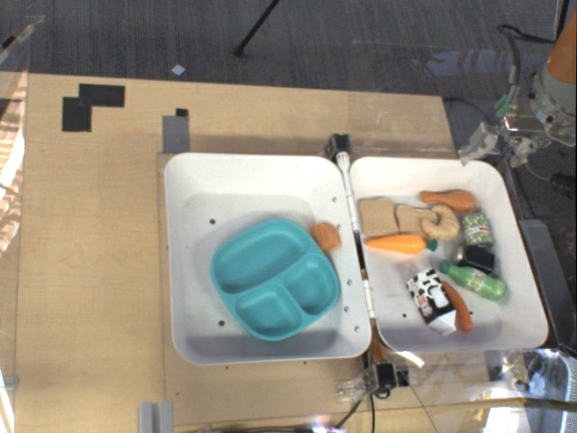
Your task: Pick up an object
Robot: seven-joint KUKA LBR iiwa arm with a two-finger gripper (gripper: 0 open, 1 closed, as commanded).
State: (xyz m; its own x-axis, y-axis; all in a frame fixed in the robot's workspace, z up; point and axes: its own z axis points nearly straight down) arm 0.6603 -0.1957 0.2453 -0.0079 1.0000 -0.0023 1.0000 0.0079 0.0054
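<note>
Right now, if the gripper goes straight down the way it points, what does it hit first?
Probably the top right corner rim of the right bin; the gripper hangs over that edge, short of the toys. Depth is unclear from this view.

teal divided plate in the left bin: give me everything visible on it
The teal plate looks like smooth matte plastic, roughly a rounded square with a raised rim. Ridges split it into three wells: one long well along its upper left, two smaller ones toward its lower right. It lies flat, open side up, turned at an angle to the walls of the left bin, right of the bin's centre. A small orange piece sits against its upper right rim.
</note>
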